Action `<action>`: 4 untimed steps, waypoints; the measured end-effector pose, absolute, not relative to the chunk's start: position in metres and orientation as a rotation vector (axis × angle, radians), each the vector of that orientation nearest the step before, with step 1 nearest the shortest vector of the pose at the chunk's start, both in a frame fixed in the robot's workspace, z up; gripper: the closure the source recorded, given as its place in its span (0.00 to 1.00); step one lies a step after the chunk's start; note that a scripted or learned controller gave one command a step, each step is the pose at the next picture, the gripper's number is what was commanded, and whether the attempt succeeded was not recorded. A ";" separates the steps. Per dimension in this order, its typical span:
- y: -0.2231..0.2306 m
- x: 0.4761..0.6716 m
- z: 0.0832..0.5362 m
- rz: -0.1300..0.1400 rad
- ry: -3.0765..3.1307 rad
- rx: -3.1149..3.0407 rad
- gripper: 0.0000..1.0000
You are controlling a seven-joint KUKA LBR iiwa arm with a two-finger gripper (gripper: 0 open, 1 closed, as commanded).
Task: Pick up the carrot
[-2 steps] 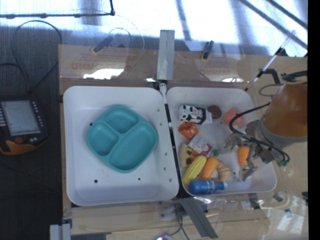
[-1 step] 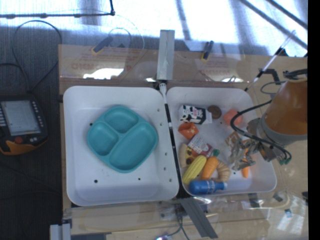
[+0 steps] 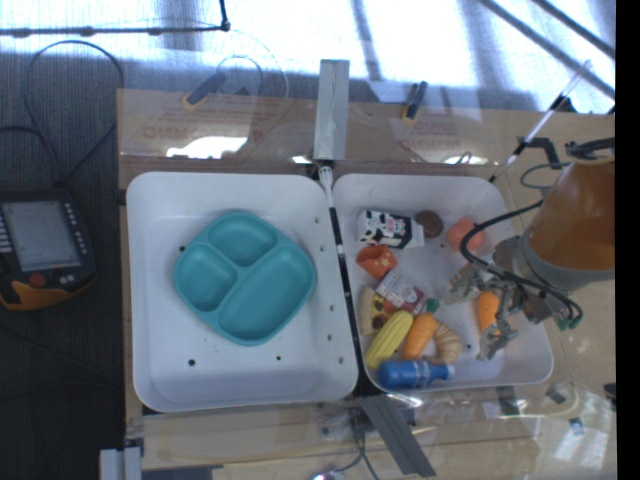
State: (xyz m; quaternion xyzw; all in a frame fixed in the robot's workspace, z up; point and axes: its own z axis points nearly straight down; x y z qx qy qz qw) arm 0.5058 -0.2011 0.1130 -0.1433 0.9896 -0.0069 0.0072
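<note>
Gripper (image 3: 492, 320) at right side of right bin (image 3: 530, 368), fingers straddling small carrot (image 3: 486, 310), apparently grasping it. Carrot's long axis runs roughly top-to-bottom of frame. Second carrot (image 3: 421, 334) lies left, beside corn (image 3: 389, 337).

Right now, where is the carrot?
The carrot lies in the right bin, toward its front, between the corn and a bread roll, just above the blue bottle.
</note>
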 end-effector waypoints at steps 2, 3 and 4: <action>-0.219 0.499 0.103 -0.010 3.120 -0.106 1.00; -0.219 0.499 0.102 -0.009 3.122 -0.106 0.00; -0.219 0.500 0.112 -0.013 3.120 -0.106 1.00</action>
